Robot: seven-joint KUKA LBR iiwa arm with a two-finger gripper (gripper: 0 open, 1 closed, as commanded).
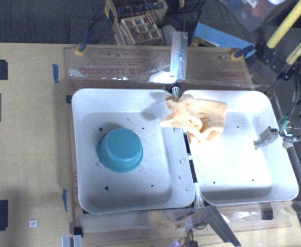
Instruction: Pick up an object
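A teal bowl (120, 148) lies upside down in the left bin (83, 189), left of its middle. A crumpled pale yellow-orange cloth (198, 117) lies at the back left of the right bin (243, 184). The cloth's left edge drapes onto the divider between the two bins.
A small grey metal piece (266, 136) juts in over the right bin's right rim. An upright metal bracket (179, 60) stands behind the bins at the divider. Boxes and clutter (137, 19) lie beyond the bench's far edge.
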